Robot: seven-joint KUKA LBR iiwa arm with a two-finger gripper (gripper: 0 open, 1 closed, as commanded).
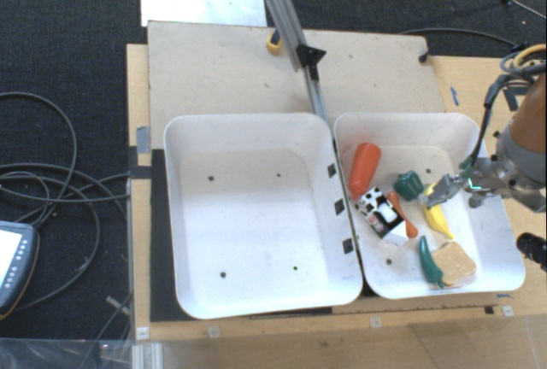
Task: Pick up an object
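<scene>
The left bin (248, 213) held nothing and lay touching the right bin (487, 269) along a shared edge, likely so that things could be carried from one to the other in a short move. A slanted metal pole (282, 0) crossed above that shared edge.

Everything to be picked sat in the right bin, taken here as the landmark. Nearest its left wall lay a carrot (365, 166), tilted with its top toward the far rim. Just below the carrot, toward the bin's middle, a black-and-white block (378, 212) rested, with a thin orange stick (403, 218) touching its right side. A dark green piece (408, 184) lay right of the carrot, near the bin's centre. A yellow piece (438, 220) lay below and right of that one. Toward the bin's near rim sat a slice of bread (455, 263), with a green pepper (427, 260) pressed against its left side. The clutter looked loosely dropped, not arranged.

The gripper (451, 185) reached in over the bin's right wall, low among the toys. Whether its fingers were parted or closed could not be told, and nothing was plainly seen between them. The yellow piece lay just beneath its tip and the dark green piece just to its left, so either seemed the likely target.
</scene>
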